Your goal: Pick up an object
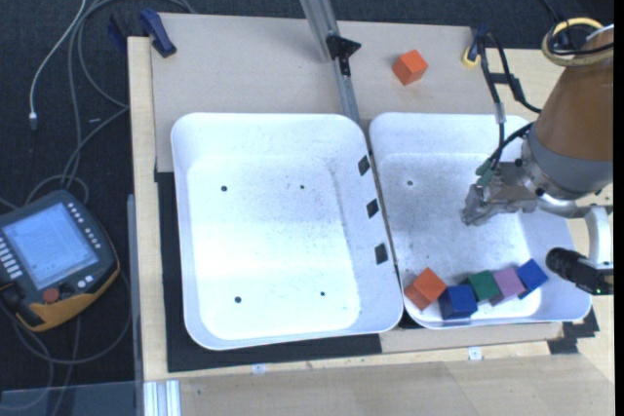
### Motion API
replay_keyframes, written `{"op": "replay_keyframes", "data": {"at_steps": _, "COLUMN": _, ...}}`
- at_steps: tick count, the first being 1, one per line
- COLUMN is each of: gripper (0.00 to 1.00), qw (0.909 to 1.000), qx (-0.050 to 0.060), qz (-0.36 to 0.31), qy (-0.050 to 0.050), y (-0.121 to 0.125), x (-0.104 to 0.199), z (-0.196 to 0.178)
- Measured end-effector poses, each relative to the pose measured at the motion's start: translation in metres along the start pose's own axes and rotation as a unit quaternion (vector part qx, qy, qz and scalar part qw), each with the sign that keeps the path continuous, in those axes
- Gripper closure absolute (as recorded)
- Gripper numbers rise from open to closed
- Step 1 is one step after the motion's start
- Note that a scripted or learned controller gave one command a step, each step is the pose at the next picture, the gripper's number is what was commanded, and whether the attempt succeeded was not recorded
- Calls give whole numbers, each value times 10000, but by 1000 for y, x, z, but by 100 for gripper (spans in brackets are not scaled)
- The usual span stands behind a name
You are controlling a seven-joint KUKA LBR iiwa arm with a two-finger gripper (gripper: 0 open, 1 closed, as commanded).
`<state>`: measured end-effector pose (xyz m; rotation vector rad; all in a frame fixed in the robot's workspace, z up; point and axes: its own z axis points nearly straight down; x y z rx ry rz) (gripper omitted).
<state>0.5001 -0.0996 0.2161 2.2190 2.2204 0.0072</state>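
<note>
My grey two-finger pincer (480, 209) hangs mid right white bin (429, 146); finger state I cannot tell, likely carrying nothing. Small coloured blocks (478, 287) sit at six o'clock, unpicked.

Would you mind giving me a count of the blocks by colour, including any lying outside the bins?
Orange blocks: 2, one in the right bin and one on the bench behind the bins
Blue blocks: 2
Green block: 1
Purple block: 1
Total: 6
</note>
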Motion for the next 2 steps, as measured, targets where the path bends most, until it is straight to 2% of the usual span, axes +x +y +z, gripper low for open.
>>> {"op": "replay_keyframes", "data": {"at_steps": 1, "gripper": 100, "qw": 10000, "qx": -15, "qz": -14, "qy": -19, "y": 79, "x": -11, "z": -12}}
{"op": "replay_keyframes", "data": {"at_steps": 2, "gripper": 100, "qw": 10000, "qx": 43, "qz": -18, "qy": 11, "y": 28, "x": 39, "z": -26}}
